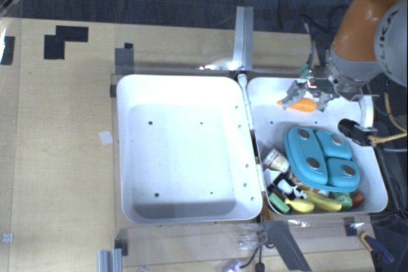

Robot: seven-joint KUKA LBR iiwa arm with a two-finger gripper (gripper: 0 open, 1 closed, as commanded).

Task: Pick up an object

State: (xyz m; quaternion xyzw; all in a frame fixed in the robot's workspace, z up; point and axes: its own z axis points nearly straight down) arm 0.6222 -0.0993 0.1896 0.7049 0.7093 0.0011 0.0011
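Over right bin [382, 197] far corner, claw [307, 93] straddles orange piece [305, 106].
Grip state unclear, can't tell; shallow off-centre pinch could slip.

Small orange object [305, 106], lying at right bin's [268, 93] far end, amid gripper [307, 96] fingers
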